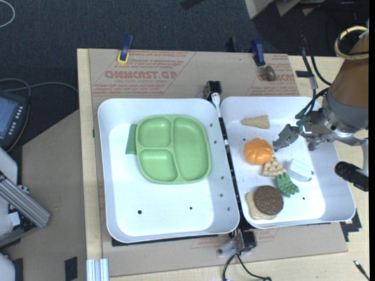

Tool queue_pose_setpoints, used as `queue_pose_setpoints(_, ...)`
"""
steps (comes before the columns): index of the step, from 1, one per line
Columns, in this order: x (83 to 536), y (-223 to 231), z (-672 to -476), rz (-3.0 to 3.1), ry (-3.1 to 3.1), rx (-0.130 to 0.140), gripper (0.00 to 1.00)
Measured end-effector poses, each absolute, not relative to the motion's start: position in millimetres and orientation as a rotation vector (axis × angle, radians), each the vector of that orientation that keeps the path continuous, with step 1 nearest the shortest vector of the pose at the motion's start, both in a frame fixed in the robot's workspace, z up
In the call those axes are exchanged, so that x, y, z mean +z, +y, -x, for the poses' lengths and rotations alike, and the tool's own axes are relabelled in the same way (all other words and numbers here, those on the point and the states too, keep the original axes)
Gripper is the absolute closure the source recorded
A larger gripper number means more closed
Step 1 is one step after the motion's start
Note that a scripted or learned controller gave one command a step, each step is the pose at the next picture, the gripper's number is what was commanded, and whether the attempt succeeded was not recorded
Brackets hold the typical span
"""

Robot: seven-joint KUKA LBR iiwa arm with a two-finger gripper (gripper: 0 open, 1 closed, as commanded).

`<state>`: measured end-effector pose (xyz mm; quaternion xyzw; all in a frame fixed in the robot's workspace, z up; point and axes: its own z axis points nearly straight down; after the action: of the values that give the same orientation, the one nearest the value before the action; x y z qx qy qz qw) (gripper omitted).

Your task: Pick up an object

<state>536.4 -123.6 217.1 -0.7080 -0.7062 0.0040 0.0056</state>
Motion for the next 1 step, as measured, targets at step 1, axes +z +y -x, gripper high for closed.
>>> queue_pose_setpoints(1,224.1,-123.5,-539.3,2.221,-2.222,-0.001,0.0)
